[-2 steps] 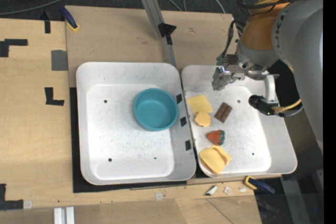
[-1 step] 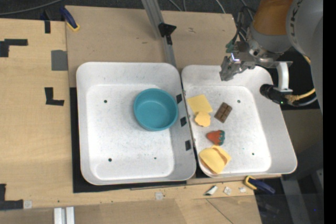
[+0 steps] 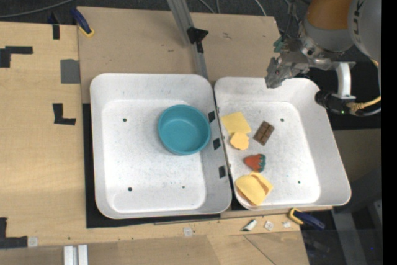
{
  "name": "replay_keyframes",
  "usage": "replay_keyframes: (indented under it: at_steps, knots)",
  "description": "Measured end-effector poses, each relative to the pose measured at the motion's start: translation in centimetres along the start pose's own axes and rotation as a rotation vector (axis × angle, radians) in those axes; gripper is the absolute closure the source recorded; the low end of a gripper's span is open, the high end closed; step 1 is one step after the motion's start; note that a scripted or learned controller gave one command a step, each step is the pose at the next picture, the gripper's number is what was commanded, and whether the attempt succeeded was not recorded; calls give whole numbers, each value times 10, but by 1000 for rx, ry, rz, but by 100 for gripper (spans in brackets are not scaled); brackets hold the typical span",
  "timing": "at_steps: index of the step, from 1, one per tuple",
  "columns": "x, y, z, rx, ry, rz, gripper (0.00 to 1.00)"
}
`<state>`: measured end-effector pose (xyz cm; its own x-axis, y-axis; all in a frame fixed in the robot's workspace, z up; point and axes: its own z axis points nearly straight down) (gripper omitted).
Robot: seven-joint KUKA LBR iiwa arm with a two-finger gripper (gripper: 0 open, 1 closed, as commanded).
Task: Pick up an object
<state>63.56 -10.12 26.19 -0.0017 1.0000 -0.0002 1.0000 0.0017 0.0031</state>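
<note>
My gripper (image 3: 274,79) hangs over the far edge of the right bin (image 3: 322,152), above its back rim; nothing shows between its fingers. In that bin lie a yellow cheese-like slab (image 3: 235,123), a small yellow piece (image 3: 239,142), a brown chocolate bar (image 3: 263,133), a red strawberry with a green top (image 3: 255,162) and a yellow wedge (image 3: 253,188) near the front. All of them sit well forward and left of the gripper. A blue bowl (image 3: 183,128) stands in the left bin (image 3: 111,152).
A grey slanted pole (image 3: 180,3) with a black clamp stands behind the bins. Cables run across the dark floor at the back. Blue-and-yellow clips (image 3: 84,23) sit on the cardboard at the far left and by the right bin's front corner.
</note>
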Motion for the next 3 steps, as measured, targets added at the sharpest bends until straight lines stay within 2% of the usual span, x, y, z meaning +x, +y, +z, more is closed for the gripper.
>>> replay_keyframes:
  at_steps: [3]
  knots:
    - [152, -55, 41, 7, 1, -4, 100]
